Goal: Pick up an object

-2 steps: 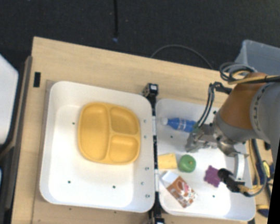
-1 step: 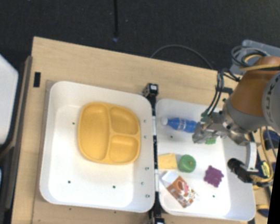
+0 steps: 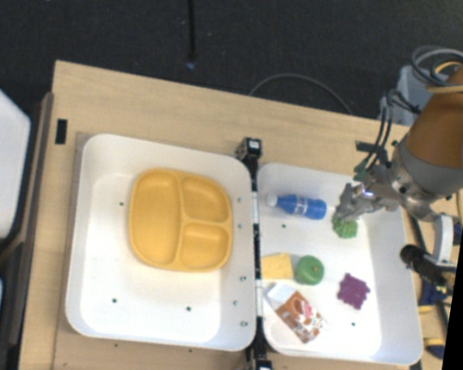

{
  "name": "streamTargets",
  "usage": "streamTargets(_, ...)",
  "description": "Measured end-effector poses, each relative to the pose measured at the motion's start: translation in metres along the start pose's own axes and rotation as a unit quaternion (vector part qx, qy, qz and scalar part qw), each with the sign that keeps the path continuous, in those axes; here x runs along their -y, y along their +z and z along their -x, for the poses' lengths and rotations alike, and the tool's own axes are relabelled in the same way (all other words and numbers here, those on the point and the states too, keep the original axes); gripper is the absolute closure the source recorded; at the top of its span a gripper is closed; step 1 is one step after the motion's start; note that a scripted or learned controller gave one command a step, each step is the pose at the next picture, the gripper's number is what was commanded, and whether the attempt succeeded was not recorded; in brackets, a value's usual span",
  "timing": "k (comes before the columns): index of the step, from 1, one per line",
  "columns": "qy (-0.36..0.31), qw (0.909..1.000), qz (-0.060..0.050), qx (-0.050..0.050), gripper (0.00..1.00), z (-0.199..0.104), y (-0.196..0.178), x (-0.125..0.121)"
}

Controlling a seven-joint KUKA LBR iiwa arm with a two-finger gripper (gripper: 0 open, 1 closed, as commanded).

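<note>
In the right bin (image 3: 382, 334) lie a blue bottle (image 3: 298, 205), a small green leafy piece (image 3: 346, 227), a yellow block (image 3: 278, 266), a round green object (image 3: 309, 270), a purple toy (image 3: 354, 291) and a red and white packet (image 3: 300, 314). My gripper (image 3: 350, 209) hangs at the bin's far side, directly over the green leafy piece and just right of the bottle. Its tips are down at that piece, and I cannot make out if they touch it.
The left bin (image 3: 93, 289) holds a yellow divided plate (image 3: 181, 219). A black clip (image 3: 249, 149) sits at the far end of the seam between the bins. Cables and fittings crowd the right bin's right edge (image 3: 428, 263).
</note>
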State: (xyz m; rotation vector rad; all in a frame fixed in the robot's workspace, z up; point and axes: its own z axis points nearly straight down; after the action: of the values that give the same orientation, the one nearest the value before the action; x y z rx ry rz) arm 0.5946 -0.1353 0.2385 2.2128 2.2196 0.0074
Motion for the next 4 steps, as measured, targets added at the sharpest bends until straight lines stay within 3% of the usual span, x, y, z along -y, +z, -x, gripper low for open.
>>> streamTargets(1,-0.001,1.0000,-0.003,-0.001,1.00,0.000,0.001,-0.001)
streamTargets(2,-0.001,1.0000,-0.004,-0.001,1.00,-0.044,0.004,0.009)
streamTargets(4,-0.002,1.0000,-0.004,-0.002,1.00,-0.137,-0.018,0.051)
